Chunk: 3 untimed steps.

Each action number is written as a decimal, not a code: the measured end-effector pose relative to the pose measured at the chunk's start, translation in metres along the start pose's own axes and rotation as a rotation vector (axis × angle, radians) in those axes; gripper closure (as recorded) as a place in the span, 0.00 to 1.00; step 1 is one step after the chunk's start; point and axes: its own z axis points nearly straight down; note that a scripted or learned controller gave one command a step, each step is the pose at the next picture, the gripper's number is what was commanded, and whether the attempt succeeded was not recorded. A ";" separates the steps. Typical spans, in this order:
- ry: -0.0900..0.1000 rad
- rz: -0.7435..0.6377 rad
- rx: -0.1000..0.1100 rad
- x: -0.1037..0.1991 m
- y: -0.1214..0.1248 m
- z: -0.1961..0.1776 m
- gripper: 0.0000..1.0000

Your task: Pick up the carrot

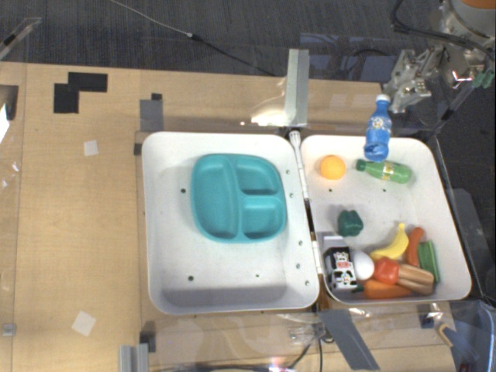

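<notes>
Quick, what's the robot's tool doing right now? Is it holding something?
Tool: up above the blue bottle at the right bin's far edge; whether it is open, closed or holding anything cannot be told.

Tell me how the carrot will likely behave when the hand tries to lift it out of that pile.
The carrot looks like a rigid plastic toy, so probably stiff and light. Its tapered, rounded shape may slip or roll if pinched off-centre. It lies at the right bin's near edge, packed against other toys, so neighbours will likely shift. The hand sits beyond the bin's far edge.
</notes>
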 end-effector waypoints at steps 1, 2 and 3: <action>0.014 -0.289 -0.005 0.027 -0.043 0.012 1.00; 0.019 -0.241 -0.007 0.021 -0.101 0.065 1.00; 0.022 -0.558 -0.016 0.046 -0.095 0.244 1.00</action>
